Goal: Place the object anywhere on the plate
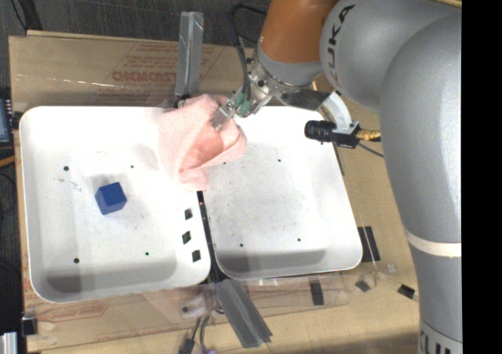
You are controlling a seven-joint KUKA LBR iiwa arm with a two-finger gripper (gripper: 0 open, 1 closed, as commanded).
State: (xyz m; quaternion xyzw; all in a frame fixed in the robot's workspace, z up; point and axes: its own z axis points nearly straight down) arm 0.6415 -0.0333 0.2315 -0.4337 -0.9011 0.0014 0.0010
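A pink cloth hangs bunched over the back of the divider between the two bins, drooping towards the left bin. My gripper reaches in from the upper right and is shut on the cloth's top right edge, with the fabric pinched between its fingers. The cloth looks lifted, and its lower folds hang just above the bin rims. A small blue cube lies on the floor of the left bin, well to the left of and below the cloth.
The right bin sits under the arm's wrist. A grey upright post stands behind the bins near the cloth. A black cable fitting sticks out beside the wrist. Cardboard lines the bench.
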